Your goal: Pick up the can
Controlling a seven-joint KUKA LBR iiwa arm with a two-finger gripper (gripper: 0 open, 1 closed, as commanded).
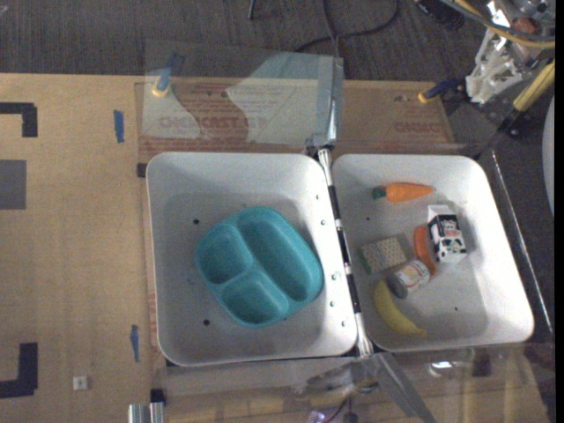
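Up far right, arm (515, 25) sits off the bins; jaws' state unreadable. Can (411, 278) lies tipped in right bin (507, 236), long axis diagonal, between banana (394, 310) and carton (447, 234).

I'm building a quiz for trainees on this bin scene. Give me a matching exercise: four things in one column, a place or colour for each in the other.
Things:
1. teal divided plastic plate
2. orange toy carrot
3. yellow toy banana
4. small silver can

Descriptions:
A. nearest the right bin's front edge
B. lies in the left bin
C. nearest the right bin's far edge
D. between banana and white carton

Pairs: 1-B, 2-C, 3-A, 4-D
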